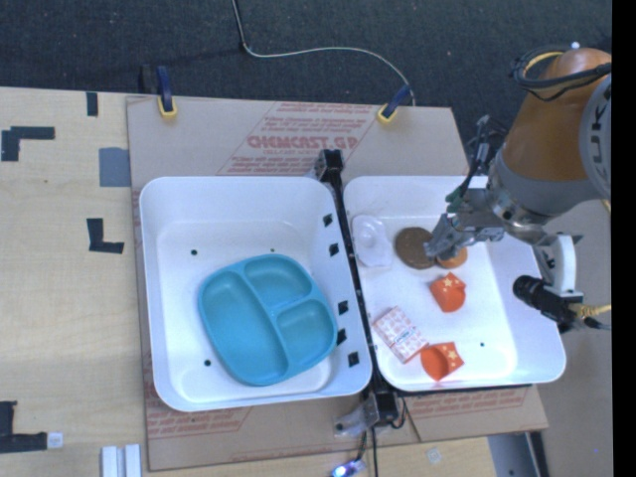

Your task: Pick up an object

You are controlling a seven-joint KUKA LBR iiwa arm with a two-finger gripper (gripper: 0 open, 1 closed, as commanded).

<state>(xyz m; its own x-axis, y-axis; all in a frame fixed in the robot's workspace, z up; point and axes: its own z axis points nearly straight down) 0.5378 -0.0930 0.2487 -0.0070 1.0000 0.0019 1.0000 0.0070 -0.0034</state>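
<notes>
Pale wooden counter (60,296) under cardboard sheet, bearing two shallow white bins. Landmark: black divider (343,256) between bins. Left of divider, large blue three-compartment plastic plate (266,316). Right of divider, grey arm's tool (444,238) low over round brown disc (412,247), touching or just above; tool's opening impossible to tell. Orange-red cup (448,292) just below tool, nearest alternative. Farther below: patterned pink-white packet (399,333), small orange-red piece (440,360).

red print on the brown board (298,137) behind the bins reads "chemcast gp" — smaller lines unreadable.
</notes>
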